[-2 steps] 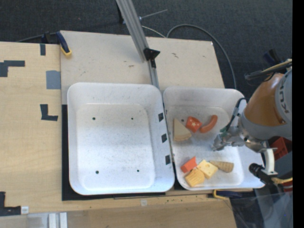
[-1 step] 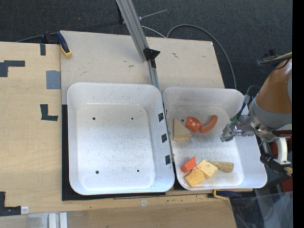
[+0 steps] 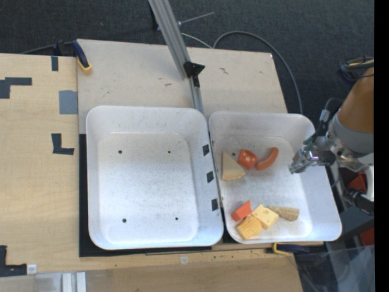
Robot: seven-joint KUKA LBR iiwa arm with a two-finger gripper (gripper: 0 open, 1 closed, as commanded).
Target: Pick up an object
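Note:
The right bin (image 3: 316, 193) holds several toy food pieces. A red tomato-like piece (image 3: 246, 158) lies beside a reddish sausage (image 3: 267, 158) and a tan wedge (image 3: 231, 168). Nearer the front sit an orange-red chunk (image 3: 241, 210), a yellow cracker (image 3: 249, 227), a pale cheese cube (image 3: 265, 215) and a beige stick (image 3: 285, 213). My gripper (image 3: 299, 162) hangs over the bin's right side, to the right of the sausage and apart from it. Nothing is between its fingers that I can make out.
The left bin (image 3: 97, 181) sits beside the right one, its bare white floor showing. A metal pole (image 3: 173, 32) slants down from the top to the seam between the bins. A cable (image 3: 261, 41) loops behind the right bin.

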